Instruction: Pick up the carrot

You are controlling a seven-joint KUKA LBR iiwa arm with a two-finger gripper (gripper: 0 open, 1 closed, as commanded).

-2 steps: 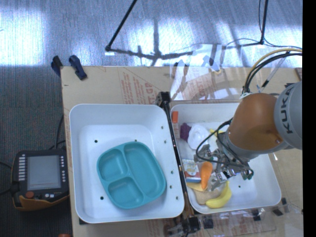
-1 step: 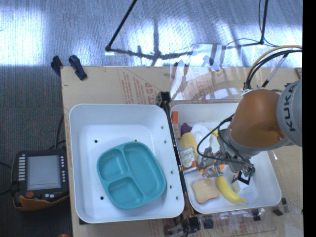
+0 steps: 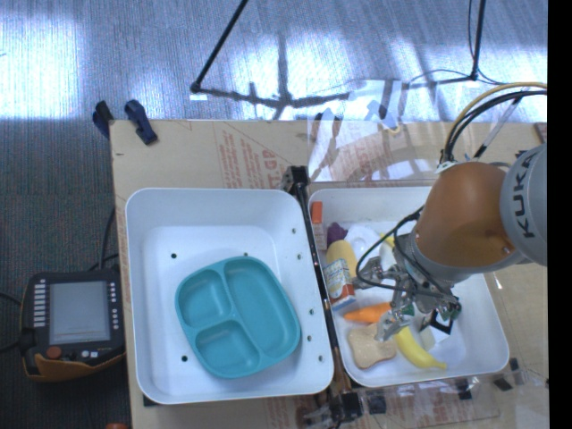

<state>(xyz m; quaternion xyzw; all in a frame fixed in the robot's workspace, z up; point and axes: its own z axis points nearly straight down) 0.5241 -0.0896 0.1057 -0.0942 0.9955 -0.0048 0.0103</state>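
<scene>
Carrot (image 3: 366, 314) mid right bin (image 3: 497, 333), touching bread slice (image 3: 370, 347), near banana (image 3: 418, 349). Claw (image 3: 399, 318) just beside carrot, holding nothing; open or closed: cannot tell. Risk: grabbing banana or bread instead, too crowded.

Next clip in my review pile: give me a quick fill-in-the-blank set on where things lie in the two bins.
1. The teal divided plate lies in the ___ bin of the camera view.
2. The carrot lies in the ___ bin.
3. Just below the carrot lies a slice of ___.
4. The fruit beside that slice, under the gripper, is a ___.

Missing words: left; right; bread; banana
</scene>
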